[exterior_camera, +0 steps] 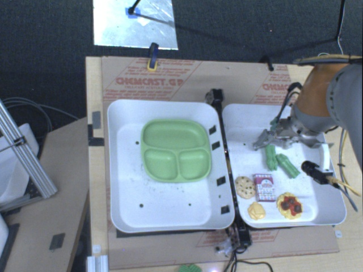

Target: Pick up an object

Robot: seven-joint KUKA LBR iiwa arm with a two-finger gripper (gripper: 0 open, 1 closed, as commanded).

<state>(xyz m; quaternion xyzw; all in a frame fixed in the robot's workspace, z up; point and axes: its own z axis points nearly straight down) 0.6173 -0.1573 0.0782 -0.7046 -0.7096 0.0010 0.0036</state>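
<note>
Near edge of right bin, below gripper: yellow piece, pizza slice, cookie, pink carton. Green beans just under gripper. Gripper low over bin, holding nothing; finger spread unclear. Green tray well left, other bin.

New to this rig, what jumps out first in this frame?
The pale green three-compartment plastic tray sits in the middle of the left white bin. The grey arm with its orange band reaches into the right white bin, its gripper low above the green bean-shaped toy pieces. A cluster of small toy foods, including a round speckled cookie and a small red-and-white box, lies along that bin's near side.
</note>
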